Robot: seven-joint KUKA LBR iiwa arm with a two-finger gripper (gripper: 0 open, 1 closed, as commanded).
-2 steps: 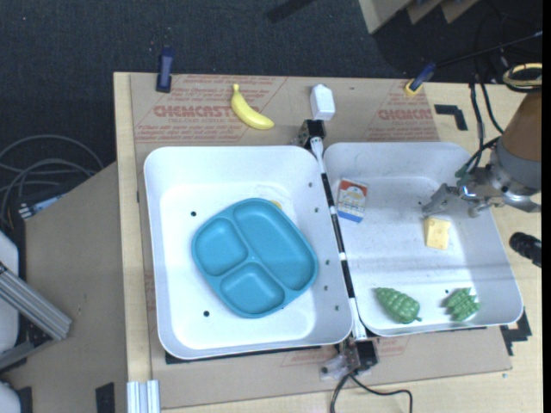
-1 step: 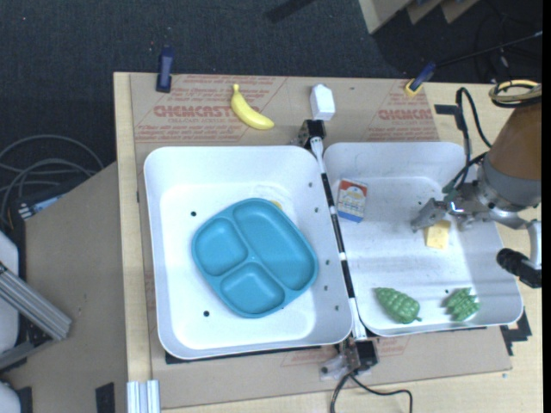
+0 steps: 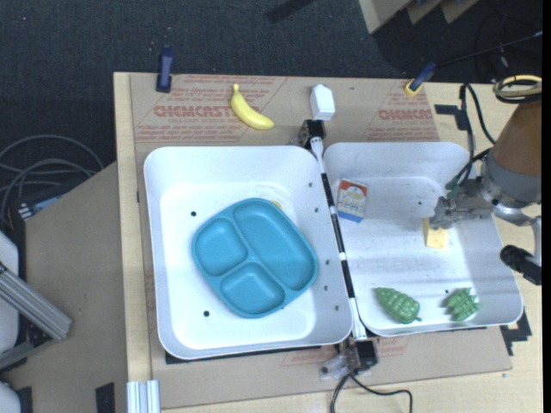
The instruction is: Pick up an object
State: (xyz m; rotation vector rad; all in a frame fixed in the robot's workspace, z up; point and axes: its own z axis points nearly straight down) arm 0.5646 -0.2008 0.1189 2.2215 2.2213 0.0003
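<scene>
reaching into the right bin (image 3: 405, 157) from the right, the tool (image 3: 444, 216) sits just above a yellow block (image 3: 437, 236); finger state cannot be determined. two green objects (image 3: 397, 305) lie below it, a small carton (image 3: 351, 200) to its left.

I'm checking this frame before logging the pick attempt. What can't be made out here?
- Gripper, camera view: small and blurred above the yellow block; whether the jaws are open or touch the block cannot be told.
- Arm: cut off by the right edge.
- Small box: label too small to read.
- Two green objects: too small to identify.
</scene>
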